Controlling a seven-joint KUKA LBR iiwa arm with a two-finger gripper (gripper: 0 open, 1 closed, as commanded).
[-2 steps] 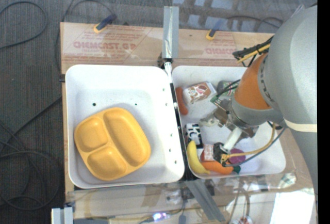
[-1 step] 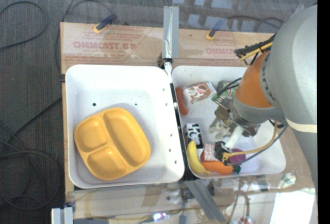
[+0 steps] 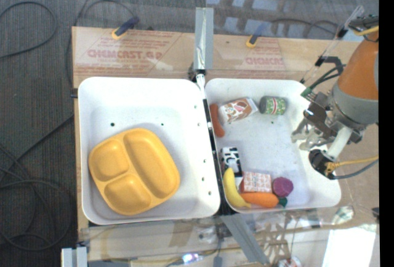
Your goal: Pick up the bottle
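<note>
- Camera view: the gripper (image 3: 309,131) hangs over the right rim of the right bin (image 3: 271,84), at the end of the grey arm with the orange band (image 3: 363,72). Whether it is spread or pressed together cannot be told from this angle, and nothing is seen held in it.
- Camera view: the bottle (image 3: 273,105), small, green and lying on its side, rests near the back wall of the right bin, just beside a red-and-white carton (image 3: 237,110). It lies apart from the gripper, toward the bin's middle.
- Camera view: along the front of that bin sit a banana (image 3: 232,189), a carrot (image 3: 261,200), a small box (image 3: 257,182) and a purple piece (image 3: 282,186). The left bin (image 3: 98,90) holds a yellow divided tray (image 3: 133,170).
- Progress, as a judgement: the pick looks not yet made. The reach across to the bottle, the closing and the lift all remain.
</note>
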